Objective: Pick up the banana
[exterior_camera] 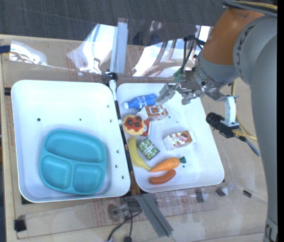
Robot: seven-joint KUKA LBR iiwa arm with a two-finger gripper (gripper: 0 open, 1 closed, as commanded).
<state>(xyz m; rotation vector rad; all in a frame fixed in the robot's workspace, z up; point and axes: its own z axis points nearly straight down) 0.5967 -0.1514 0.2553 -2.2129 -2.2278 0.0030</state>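
Observation:
The yellow banana [135,155] lies in the right bin [210,150] along its left wall, curving toward the front, with a green packet [148,148] resting against its right side. My gripper [175,96] hovers over the back of the same bin, well behind and to the right of the banana. Its fingers are spread open with nothing between them. One fingertip [162,96] hangs just above a small red and white carton [156,112].
Also in the right bin are a blue bottle [139,102], a round red and yellow toy [135,125], a second carton [177,139], a carrot [165,164] and a red sausage [162,177]. The left bin [56,100] holds a blue divided tray [73,160].

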